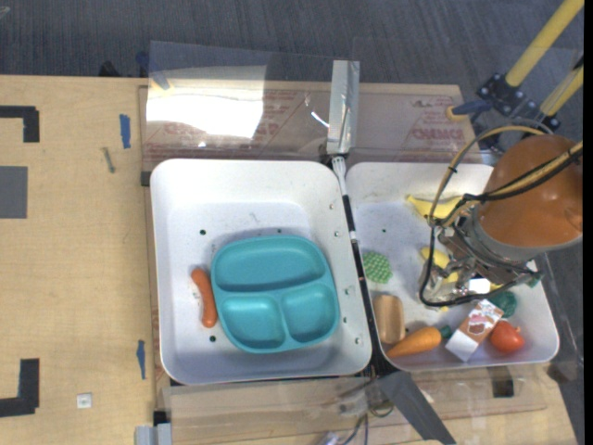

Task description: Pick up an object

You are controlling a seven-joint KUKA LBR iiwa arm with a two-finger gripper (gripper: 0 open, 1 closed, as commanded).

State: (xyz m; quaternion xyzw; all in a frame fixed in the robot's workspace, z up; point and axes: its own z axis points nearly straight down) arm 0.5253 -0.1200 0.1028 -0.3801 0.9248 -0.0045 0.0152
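The arm's orange band (533, 193) hangs over the right bin (371, 202), and my gripper (460, 272) reaches down below it among black cables. Around the gripper lie a yellow banana (432, 208), a small white and red carton (475, 326), a red tomato (507, 338) and a dark green piece (506, 299). The wrist hides whatever sits directly under the gripper. Further left in the same bin are a green ridged round (376, 267), a brown bread roll (389, 316) and an orange carrot (415, 341).
The left bin (176, 193) holds a teal divided plate (275, 290) with an orange sausage (205, 297) lying beside it on the left. A clear plastic panel (232, 109) and a metal upright (342, 105) stand behind the bins. Yellow poles (547, 31) rise at the far right.
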